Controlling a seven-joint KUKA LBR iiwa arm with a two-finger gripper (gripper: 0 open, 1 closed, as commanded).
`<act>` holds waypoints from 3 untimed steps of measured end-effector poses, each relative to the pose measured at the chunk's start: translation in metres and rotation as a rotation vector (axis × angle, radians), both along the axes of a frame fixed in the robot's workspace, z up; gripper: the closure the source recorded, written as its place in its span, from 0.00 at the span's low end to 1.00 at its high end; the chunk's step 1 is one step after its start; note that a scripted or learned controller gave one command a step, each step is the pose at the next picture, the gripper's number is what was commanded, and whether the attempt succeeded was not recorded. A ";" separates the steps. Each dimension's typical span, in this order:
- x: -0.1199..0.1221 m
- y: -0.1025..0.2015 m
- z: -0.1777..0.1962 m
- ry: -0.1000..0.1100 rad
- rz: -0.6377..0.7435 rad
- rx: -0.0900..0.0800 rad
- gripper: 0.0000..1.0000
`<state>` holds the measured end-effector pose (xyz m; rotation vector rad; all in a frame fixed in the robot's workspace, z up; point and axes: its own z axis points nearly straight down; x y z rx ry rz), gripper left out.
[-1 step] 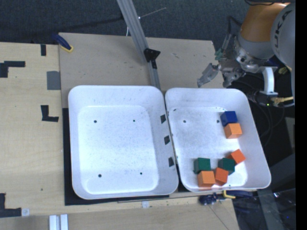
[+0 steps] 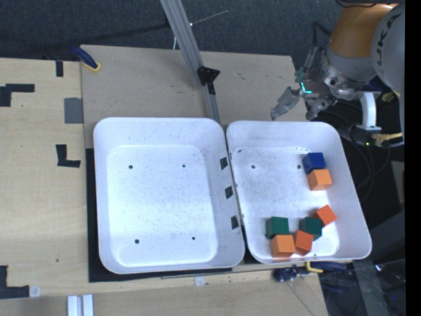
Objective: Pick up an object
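Observation:
In the right bin [image 2: 263,196], a blue block [image 2: 314,161] sits at the far right with an orange block [image 2: 320,179] touching its near side. Near the front lie an orange block [image 2: 325,214], two green blocks [image 2: 277,226] [image 2: 310,226] and two more orange blocks [image 2: 283,245] [image 2: 303,241] in a tight cluster. My gripper [image 2: 300,106] hangs above the far rim of the right bin, behind the blue block. It is open and its fingers hold nothing.
The left bin [image 2: 158,196] stands beside the right one, their rims touching at the middle. A slanted metal pole [image 2: 187,38] with a black clamp rises behind the bins. Dark cables lie to the right of the bench.

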<state>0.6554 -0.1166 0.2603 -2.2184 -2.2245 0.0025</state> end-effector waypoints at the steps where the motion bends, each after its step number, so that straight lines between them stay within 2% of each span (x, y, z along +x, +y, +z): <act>1: -0.004 0.004 -0.045 0.004 0.000 0.000 0.00; 2: 0.001 -0.001 -0.104 0.006 -0.001 0.000 0.00; 3: -0.004 0.000 -0.169 0.008 -0.001 0.001 0.00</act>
